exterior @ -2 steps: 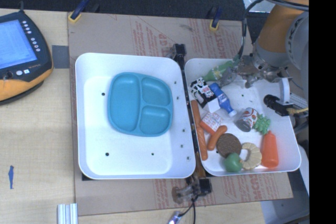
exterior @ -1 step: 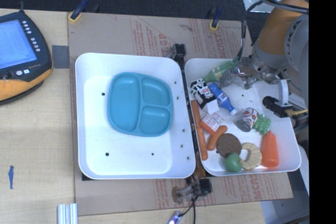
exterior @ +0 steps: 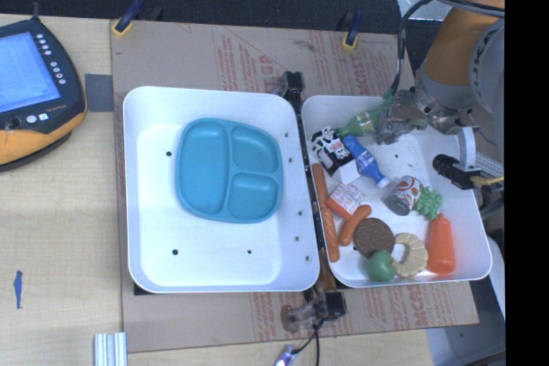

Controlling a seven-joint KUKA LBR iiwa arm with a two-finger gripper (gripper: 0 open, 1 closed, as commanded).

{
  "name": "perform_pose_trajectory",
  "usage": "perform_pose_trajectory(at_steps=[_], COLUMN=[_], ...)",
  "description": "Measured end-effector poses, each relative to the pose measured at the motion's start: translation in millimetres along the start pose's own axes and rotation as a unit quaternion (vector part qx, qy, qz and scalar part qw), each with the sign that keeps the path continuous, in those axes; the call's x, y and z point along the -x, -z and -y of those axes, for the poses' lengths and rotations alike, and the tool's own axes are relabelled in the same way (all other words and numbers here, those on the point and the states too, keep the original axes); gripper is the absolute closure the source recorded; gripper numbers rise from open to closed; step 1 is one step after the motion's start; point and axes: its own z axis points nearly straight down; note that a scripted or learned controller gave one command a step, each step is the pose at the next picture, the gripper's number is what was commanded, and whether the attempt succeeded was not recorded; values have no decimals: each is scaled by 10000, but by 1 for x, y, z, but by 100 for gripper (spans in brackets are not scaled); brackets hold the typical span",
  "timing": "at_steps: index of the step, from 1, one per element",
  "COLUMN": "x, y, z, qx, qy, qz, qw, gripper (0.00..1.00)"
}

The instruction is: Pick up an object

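The right bin (exterior: 467, 274) holds a heap of toy food: a blue bottle (exterior: 367, 164), a black-and-white cow figure (exterior: 328, 147), a grey can (exterior: 401, 195), a green leafy piece (exterior: 427, 201), an orange carrot (exterior: 441, 244), a brown cookie (exterior: 374, 236), a sausage (exterior: 352, 224) and a green ball (exterior: 380, 267). My gripper (exterior: 392, 123) hangs low over the bin's far edge, right beside a green bottle-like piece (exterior: 354, 128). I cannot tell whether it touches that piece.
The left bin (exterior: 146, 261) holds a blue divided plate (exterior: 230, 170). A tablet in an orange case (exterior: 34, 90) lies at the bench's left. Clamps (exterior: 129, 15) (exterior: 348, 30) pin the cardboard at the back. The arm's orange-banded body (exterior: 459, 47) fills the upper right.
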Motion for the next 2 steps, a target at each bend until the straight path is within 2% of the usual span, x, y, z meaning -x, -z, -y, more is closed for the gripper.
perform_pose_trajectory(at_steps=[1,2], x=[0,-17], y=[0,-10], z=[0,-1], qx=[-3,24], qy=[0,-4], qz=[0,5], qw=[10000,10000], gripper=[0,0])
